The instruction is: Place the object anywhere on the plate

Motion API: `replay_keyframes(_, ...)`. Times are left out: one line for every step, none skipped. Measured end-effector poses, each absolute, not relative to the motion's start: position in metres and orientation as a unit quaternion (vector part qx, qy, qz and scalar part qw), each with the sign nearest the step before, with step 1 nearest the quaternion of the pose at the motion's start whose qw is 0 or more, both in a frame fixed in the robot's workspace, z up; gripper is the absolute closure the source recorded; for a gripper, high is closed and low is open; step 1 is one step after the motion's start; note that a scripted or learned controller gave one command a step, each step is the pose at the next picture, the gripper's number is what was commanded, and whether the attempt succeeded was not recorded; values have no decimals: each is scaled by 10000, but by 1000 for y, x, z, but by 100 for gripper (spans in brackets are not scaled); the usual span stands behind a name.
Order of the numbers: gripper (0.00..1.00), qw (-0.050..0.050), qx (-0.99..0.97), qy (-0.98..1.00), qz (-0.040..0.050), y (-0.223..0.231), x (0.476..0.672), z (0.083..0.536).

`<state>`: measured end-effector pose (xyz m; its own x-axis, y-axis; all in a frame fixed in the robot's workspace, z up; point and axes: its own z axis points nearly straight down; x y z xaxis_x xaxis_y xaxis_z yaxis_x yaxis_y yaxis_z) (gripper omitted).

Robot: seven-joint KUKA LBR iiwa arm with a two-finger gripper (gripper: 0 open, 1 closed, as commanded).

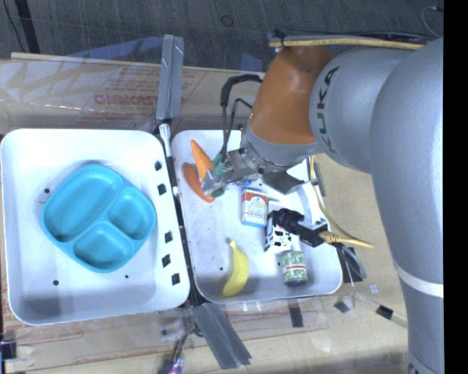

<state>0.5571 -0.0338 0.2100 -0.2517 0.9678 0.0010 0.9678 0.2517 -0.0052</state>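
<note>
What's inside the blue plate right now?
The blue plate in the left bin shows three bare compartments, all uncovered. The carrot lies in the right bin, by the tool.

The grey KUKA arm with its orange band (296, 92) is reaching leftward, its metal two-finger gripper (215, 179) pointing down.

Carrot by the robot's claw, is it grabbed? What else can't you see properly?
- Carrot: the end effector covers one end in the camera view; a grip is undecidable.
- Small can: label too small to read.
- Right bin: the arm hides its far corner.
</note>
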Motion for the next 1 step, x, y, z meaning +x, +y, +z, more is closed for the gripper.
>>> replay_keyframes(100,16,-5932,-8051,13,43,526,222)
